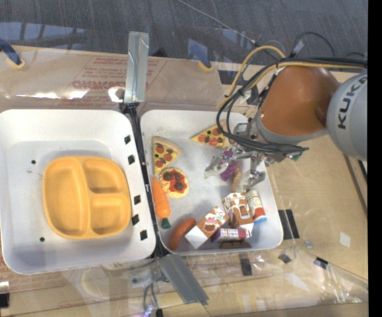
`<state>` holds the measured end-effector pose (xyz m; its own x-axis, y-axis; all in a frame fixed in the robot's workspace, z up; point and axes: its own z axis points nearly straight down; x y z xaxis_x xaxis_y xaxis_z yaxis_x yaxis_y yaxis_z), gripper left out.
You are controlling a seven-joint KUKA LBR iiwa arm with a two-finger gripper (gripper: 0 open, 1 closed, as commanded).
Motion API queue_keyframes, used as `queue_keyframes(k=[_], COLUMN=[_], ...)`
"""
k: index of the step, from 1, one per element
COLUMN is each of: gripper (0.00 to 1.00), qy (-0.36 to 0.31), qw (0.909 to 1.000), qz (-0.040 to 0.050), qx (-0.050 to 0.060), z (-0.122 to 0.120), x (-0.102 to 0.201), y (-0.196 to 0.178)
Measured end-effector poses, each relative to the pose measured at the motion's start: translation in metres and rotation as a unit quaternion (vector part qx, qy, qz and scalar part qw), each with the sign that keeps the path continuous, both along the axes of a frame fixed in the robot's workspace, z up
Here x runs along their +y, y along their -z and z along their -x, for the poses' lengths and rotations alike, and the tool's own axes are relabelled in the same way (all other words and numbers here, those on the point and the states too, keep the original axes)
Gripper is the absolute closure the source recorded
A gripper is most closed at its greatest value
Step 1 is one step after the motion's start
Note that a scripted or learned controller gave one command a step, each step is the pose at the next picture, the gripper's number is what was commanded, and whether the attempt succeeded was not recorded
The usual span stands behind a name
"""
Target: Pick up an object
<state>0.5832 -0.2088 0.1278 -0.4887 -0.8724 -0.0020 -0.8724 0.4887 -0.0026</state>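
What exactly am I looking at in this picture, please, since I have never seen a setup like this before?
You are looking down at a slant from a fixed camera above a bench. The grey machine with the orange band, reaching in from the right, is a robot arm. Its gripper, a two-finger claw, hangs over the right bin. A small purple item lies right by the fingers, but I cannot tell whether it is gripped.

Two shallow white bins sit side by side. The left bin holds a yellow divided tray. The right bin holds toy food: pizza slices, a carrot, a sausage and small boxes. The arm's job is to pick up one object.
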Motion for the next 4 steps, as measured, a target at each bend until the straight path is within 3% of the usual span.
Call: queue_keyframes(k=[1, 2, 3, 4], gripper=[0.0, 0.0, 0.0, 1.0], qy=[0.022, 0.05, 0.095, 0.09], qw=[0.9998, 0.9988, 0.9955, 0.9959], qz=[0.0005, 0.0029, 0.0005, -0.0003], qx=[-0.001, -0.002, -0.001, -0.002], z=[0.057, 0.028, 0.089, 0.087], x=[0.0, 0.099, 0.096, 0.099], y=[0.034, 0.033, 0.035, 0.024])
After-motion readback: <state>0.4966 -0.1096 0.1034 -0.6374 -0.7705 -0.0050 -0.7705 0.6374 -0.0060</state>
